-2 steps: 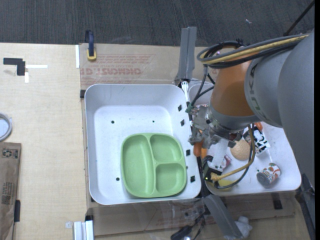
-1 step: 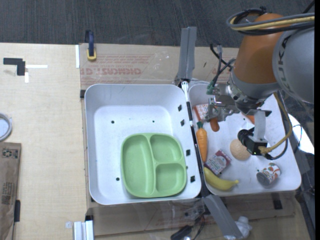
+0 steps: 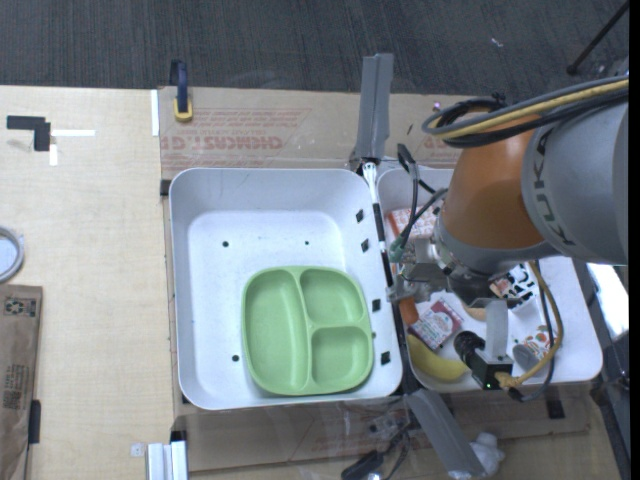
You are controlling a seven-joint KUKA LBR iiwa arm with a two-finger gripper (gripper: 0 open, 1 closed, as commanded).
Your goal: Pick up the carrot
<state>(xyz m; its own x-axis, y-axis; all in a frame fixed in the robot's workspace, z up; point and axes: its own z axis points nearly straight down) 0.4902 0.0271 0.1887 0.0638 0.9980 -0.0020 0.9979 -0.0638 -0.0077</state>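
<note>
From my screen the arm (image 3: 585, 183) comes in from the right and bends down steeply over the right bin (image 3: 578, 320). Its orange band (image 3: 495, 203) sits almost straight above the bin's left half. The wrist points downward, nearly vertical, and its bulk covers most of that bin's floor.

The gripper (image 3: 428, 280) hangs below the band, low inside the bin and close to the wall that divides the two bins. I see only its grey body from above, so I cannot tell whether it is released, clenched or grasping anything.

The carrot (image 3: 398, 225), as far as I can make out, is the orange-red sliver against the right bin's left wall. It lies toward the far end, just beyond the gripper and partly under the wrist's edge. I cannot be sure of it, since so little shows.

A red and white packet (image 3: 436, 321) lies just on the near side of the gripper, with a banana (image 3: 440, 365) beside it at the bin's near wall. A black and white thing (image 3: 518, 284) peeks out to the right of the wrist, and a small red and white item (image 3: 534, 346) lies nearer the front.

The left bin (image 3: 180, 268) holds a green divided plate (image 3: 305, 328), well apart from the gripper.
</note>
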